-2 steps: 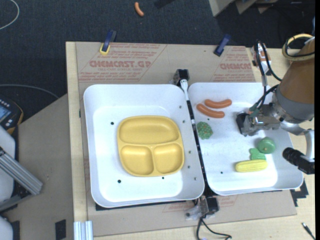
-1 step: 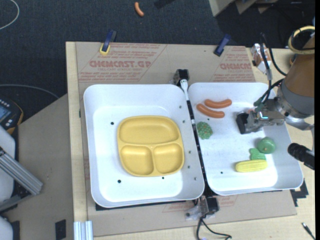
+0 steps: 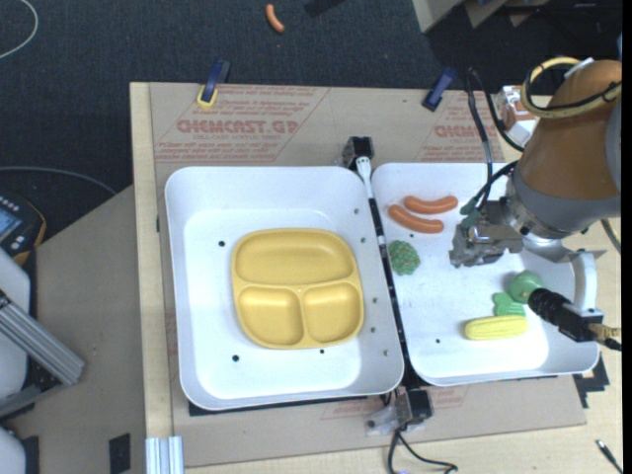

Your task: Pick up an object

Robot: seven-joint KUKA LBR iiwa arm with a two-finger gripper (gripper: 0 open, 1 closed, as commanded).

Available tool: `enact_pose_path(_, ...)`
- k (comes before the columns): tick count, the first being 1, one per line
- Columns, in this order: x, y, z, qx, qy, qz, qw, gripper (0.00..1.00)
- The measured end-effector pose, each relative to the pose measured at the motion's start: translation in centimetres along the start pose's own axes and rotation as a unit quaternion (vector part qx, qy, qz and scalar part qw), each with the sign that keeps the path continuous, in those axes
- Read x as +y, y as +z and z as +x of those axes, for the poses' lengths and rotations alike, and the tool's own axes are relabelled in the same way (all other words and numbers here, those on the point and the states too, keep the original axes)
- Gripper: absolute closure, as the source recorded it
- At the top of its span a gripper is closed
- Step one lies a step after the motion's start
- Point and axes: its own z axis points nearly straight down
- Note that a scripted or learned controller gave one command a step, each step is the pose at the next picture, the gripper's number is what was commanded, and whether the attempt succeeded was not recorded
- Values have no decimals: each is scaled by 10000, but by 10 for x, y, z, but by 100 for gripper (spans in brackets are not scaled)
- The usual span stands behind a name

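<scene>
1. Camera view: nearest the camera, at the table's [image 3: 158, 265] front edge, a black clamp [image 3: 413, 404] with trailing wires sits where the two bins meet.
2. The left bin [image 3: 197, 354] holds a yellow divided plate [image 3: 294, 286], lying flat near its middle, with one long compartment at the back and two smaller ones at the front.
3. In the right bin [image 3: 444, 349], a yellow corn cob [image 3: 496, 328] lies near the front, with a green toy [image 3: 517, 292] just behind it, partly hidden by a black fitting on the arm.
4. A green broccoli piece [image 3: 403, 257] rests close to the bin's left wall.
5. Two sausages [image 3: 423, 212] lie side by side toward the back, the rear one orange, the front one redder.
6. The end effector [image 3: 477, 249] hangs over the middle of the right bin, between the sausages and the corn, touching neither. Whether its fingers are apart or closed cannot be told from this angle, and nothing is seen gripped between them.
7. The arm [image 3: 571, 156] reaches in from the right, its orange band above the grey wrist.
8. A small orange item [image 3: 275, 18] lies on the dark floor beyond the table.
</scene>
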Motion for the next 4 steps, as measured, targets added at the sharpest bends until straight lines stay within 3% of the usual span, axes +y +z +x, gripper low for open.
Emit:
enact_pose_path(2, 8, -14, 108, -4, -5, -22, 10000, 100)
enact_pose_path(4, 11, -12, 99, -16, 28, -23, 10000, 100)
